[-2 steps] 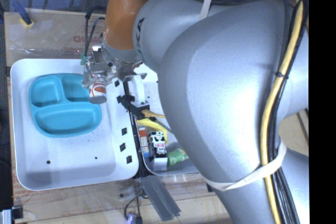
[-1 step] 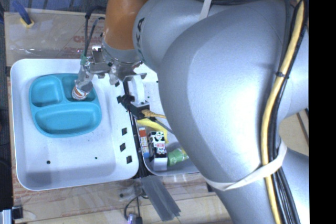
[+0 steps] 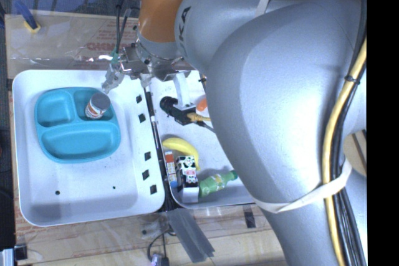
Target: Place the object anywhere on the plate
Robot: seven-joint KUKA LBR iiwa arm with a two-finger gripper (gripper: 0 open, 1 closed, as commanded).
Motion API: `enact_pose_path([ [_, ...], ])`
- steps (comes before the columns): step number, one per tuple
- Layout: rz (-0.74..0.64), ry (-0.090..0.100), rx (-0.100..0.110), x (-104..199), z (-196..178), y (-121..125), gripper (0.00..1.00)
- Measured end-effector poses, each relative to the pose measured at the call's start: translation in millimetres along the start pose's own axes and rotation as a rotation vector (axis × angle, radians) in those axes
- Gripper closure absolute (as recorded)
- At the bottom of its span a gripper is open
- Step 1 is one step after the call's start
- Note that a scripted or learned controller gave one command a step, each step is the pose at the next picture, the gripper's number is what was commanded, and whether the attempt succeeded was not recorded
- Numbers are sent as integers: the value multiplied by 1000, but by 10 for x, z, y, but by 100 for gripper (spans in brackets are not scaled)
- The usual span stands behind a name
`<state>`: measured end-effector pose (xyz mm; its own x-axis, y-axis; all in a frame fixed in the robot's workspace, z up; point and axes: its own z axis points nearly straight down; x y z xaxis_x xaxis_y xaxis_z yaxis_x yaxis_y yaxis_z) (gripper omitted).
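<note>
A blue divided plate (image 3: pixel 75 134) lies in the left white bin (image 3: pixel 75 202). A small round can (image 3: pixel 96 106) with a grey top and a brown-and-white side stands upright in the plate's small upper right compartment. My gripper (image 3: pixel 114 76) hangs just above and to the right of the can, near the bin's back right corner. Nothing shows between the gripper and the can, and the can rests on the plate by itself.
The right bin (image 3: pixel 215 199) holds a yellow banana (image 3: pixel 181 147), a black-and-white patterned carton (image 3: pixel 187 170), a green bottle (image 3: pixel 217 182), a red-and-white stick (image 3: pixel 169 166) and an orange piece (image 3: pixel 201 106). The big grey arm (image 3: pixel 274 84) covers most of that bin.
</note>
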<state>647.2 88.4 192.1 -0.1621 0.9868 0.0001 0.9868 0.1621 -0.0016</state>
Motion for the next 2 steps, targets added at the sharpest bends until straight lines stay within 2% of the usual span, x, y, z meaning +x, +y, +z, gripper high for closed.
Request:
enact_pose_path([
  [1,-11,0,2,34,-97,3,100],
  [2,-11,0,3,38,-95,2,0],
])
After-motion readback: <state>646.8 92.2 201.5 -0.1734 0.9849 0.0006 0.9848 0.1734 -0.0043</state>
